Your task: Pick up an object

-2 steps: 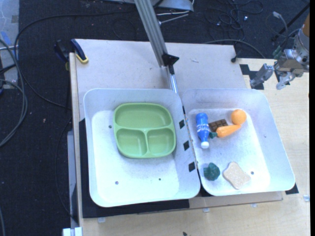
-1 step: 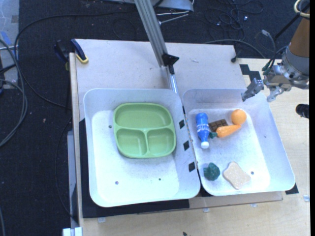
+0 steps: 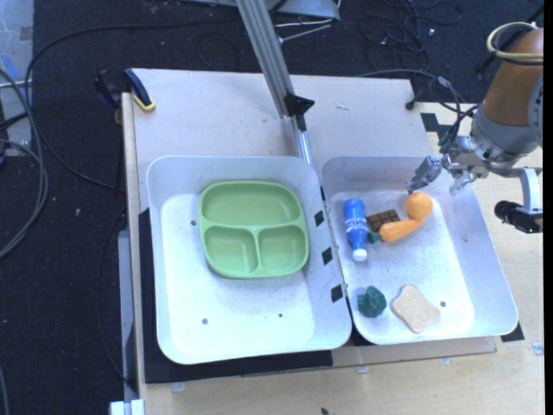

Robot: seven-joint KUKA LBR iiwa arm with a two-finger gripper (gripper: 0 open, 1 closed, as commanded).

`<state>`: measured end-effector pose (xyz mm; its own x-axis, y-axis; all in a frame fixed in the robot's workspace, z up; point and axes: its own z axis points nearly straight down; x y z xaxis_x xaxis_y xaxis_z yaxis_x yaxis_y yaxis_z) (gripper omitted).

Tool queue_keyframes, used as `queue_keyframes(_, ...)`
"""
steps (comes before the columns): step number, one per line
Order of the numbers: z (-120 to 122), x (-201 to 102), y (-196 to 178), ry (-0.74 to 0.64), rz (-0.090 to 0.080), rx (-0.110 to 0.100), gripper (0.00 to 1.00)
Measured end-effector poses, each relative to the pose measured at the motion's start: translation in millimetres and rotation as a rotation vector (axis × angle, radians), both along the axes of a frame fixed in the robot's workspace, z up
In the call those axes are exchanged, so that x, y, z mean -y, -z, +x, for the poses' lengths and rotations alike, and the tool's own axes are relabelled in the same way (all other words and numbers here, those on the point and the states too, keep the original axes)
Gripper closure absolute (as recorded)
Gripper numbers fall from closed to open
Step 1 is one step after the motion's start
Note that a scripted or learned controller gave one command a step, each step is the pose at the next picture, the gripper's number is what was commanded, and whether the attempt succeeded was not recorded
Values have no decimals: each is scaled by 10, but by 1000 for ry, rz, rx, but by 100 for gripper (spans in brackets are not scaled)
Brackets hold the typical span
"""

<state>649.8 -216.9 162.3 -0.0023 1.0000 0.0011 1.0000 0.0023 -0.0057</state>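
In the right bin, nearest lie a bread slice and a green lump. Farther back are a blue bottle, a carrot and an orange. The left bin holds a green divided plate. Above the right bin's far right corner hangs the gripper, fingers apart, holding nothing.

This is a robotics lab or test cell, not a home or kitchen. A pale wooden bench stands on a dark carpeted floor strewn with loose black cables, and a slanted grey aluminium extrusion pole rises from the benchtop. Two shallow white plastic bins sit side by side, holding toy-like props such as a green three-compartment plastic tray. A grey robot arm with an orange band reaches in from the right.
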Motion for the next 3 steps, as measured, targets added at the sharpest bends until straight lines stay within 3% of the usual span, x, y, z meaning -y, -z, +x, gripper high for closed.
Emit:
queue_keyframes(1,-68,-88,568,0,0,1,0)
queue_keyframes(2,-45,-81,419,-1,-3,9,100)
queue_keyframes(3,-86,0,-147,3,-4,13,100)
